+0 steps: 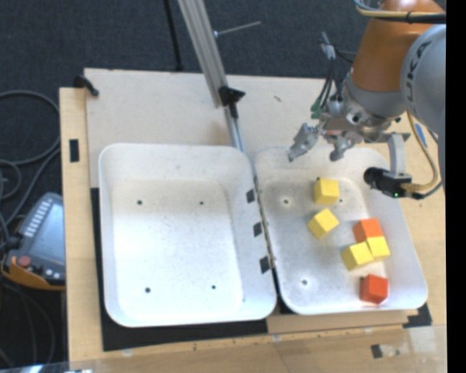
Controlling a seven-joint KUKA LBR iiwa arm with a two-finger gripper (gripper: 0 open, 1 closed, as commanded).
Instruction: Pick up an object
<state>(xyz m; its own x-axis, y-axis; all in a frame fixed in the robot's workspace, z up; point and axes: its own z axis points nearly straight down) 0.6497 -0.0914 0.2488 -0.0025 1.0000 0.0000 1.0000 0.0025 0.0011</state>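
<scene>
You have two shallow white plastic bins; the left bin point(179, 231) and the right bin point(295, 231) touch. Your two-finger metal gripper point(321, 144) hangs spread open over the right bin's far edge, holding and touching nothing. Four small yellow cubes point(326, 191) and two orange cubes point(373, 287) lie toward its right side.

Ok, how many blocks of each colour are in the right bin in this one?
Yellow blocks: 4, at and
Orange blocks: 2, at and
Total: 6, all in the right bin
</scene>
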